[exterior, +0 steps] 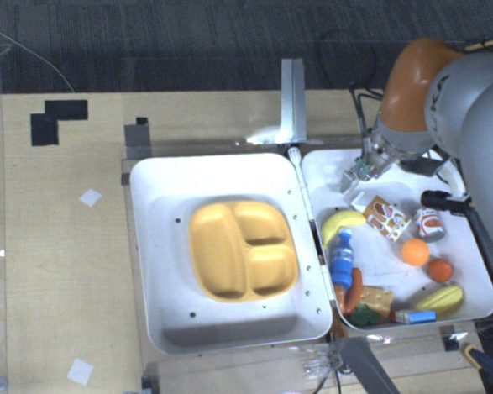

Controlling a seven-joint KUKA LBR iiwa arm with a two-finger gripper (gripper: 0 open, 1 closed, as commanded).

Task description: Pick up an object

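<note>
toys [388,217] crowd the right bin [329,171]; hand [356,174] hovers at its rear.

Bright, even overhead light, glare on the white bins [219,164], soft shadows, slightly blurred overall.

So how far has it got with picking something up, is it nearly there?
Nothing looks picked up yet. The gripper sits at the back of the right bin, with no item seen between its fingers. The toys lie in that bin: banana, blue bottle, orange ball. The yellow tray sits in the left bin. Grasping and lifting are left.
</note>
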